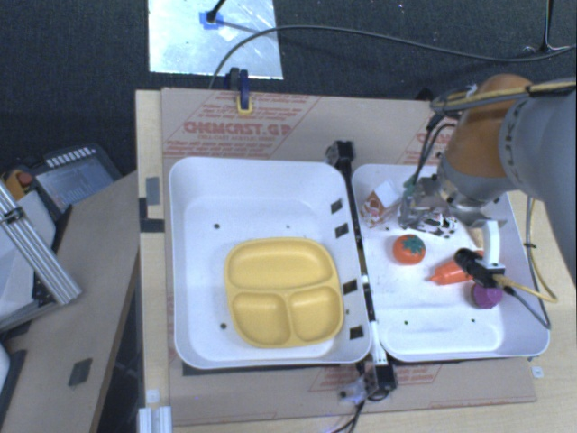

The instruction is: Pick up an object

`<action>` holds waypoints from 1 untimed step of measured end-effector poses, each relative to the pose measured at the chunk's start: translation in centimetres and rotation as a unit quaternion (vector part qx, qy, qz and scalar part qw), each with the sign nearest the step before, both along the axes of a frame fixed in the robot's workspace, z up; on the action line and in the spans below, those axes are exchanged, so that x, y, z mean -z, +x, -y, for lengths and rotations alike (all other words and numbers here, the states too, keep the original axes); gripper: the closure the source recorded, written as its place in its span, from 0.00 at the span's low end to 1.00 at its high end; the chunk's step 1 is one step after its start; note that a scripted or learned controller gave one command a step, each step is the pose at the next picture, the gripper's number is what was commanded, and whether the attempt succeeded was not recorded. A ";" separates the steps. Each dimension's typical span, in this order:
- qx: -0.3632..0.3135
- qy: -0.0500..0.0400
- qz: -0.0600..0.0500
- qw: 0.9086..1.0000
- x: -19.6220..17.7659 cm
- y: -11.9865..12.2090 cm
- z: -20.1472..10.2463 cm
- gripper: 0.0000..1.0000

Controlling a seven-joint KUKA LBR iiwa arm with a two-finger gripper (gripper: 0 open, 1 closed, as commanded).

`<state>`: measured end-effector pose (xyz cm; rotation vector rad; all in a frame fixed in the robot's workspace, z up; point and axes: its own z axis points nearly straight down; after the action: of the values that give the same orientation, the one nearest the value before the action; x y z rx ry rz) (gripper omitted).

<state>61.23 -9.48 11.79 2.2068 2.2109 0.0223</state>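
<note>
The grey arm (505,142) reaches over the right bin (451,332), the left bin (189,242) holds a yellow tray (282,291), and near the gripper (422,213), its grip impossible to tell, lie a tomato (408,249) and carrot (446,273).

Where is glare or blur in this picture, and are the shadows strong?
Camera view: glare on the shiny sheet at the top; soft, weak shadows inside the white bins; the end effector area is slightly blurred; the yellow tray is sharp.

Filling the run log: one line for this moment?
claw low in right white bin | round orange tomato toy beside it, unlifted | yellow divided tray in left bin
</note>
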 end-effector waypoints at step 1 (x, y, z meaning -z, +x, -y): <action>-0.001 0.001 -0.009 1.000 -5.0 -0.6 -0.6 1.00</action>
<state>60.66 -8.85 16.78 2.2139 2.2232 0.0049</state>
